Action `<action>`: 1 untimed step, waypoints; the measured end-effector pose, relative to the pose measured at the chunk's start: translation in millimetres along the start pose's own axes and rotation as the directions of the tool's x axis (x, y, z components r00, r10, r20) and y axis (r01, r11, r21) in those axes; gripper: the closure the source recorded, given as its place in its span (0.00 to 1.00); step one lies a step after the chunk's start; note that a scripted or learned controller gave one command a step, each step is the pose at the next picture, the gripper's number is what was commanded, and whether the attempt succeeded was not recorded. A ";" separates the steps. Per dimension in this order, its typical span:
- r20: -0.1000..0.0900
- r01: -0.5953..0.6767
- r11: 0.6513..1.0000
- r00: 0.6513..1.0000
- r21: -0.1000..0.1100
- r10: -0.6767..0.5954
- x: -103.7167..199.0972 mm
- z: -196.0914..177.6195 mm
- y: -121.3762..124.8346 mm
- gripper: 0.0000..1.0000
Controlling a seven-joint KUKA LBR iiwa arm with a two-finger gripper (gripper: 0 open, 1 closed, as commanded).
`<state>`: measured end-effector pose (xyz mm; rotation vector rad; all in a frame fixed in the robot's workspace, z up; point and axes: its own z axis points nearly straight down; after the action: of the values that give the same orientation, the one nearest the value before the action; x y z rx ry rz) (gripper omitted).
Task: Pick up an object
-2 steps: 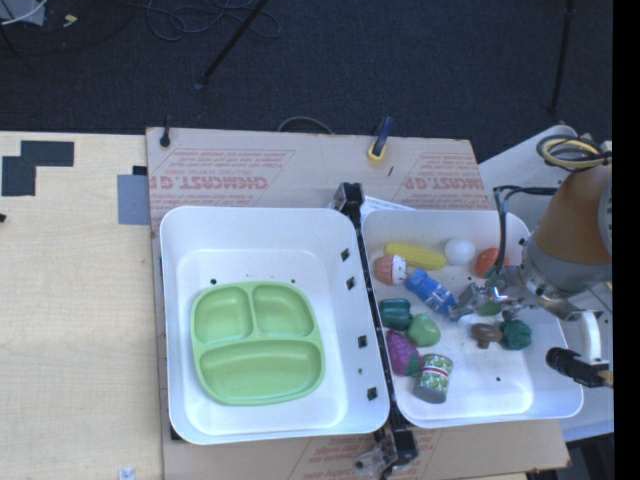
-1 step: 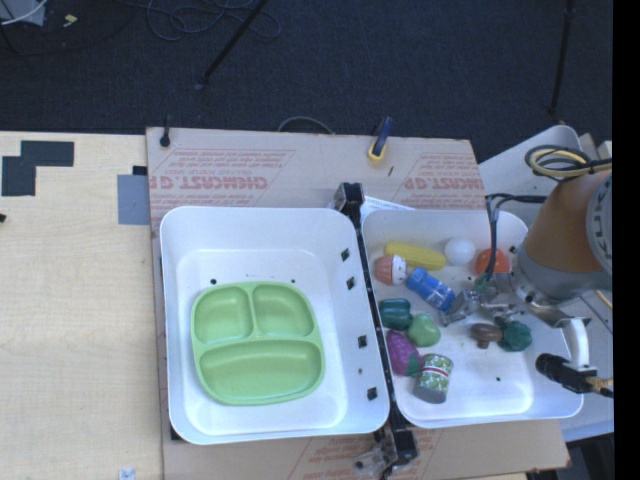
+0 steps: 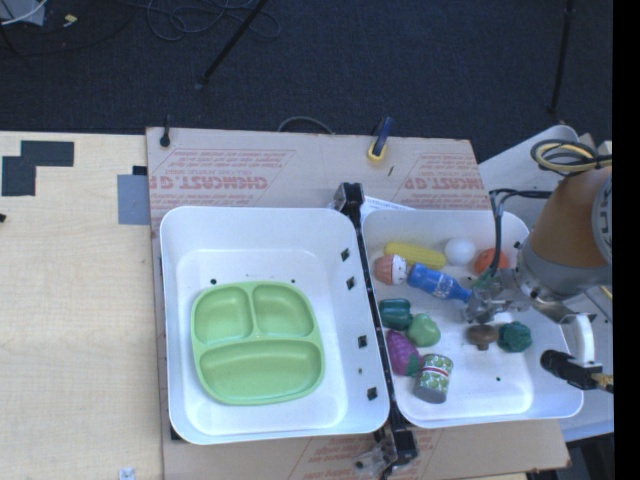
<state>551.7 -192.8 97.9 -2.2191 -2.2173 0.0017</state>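
Grey arm [image 3: 565, 268], orange band, seemingly yellow cables.

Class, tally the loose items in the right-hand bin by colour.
Green: 3
Yellow: 1
White: 1
Orange: 1
Blue: 1
Purple: 1
Brown: 1
Mixed colours: 2
Total: 11

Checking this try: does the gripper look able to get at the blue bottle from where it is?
Probably yes. The gripper hovers just right of the blue bottle, which lies uncovered in the right bin.
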 end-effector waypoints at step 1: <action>0.003 0.002 1.000 1.000 -0.007 -0.001 1.9 -63.3 1.6 1.00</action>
<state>553.6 -191.1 161.1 -2.2226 -2.2241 -0.0029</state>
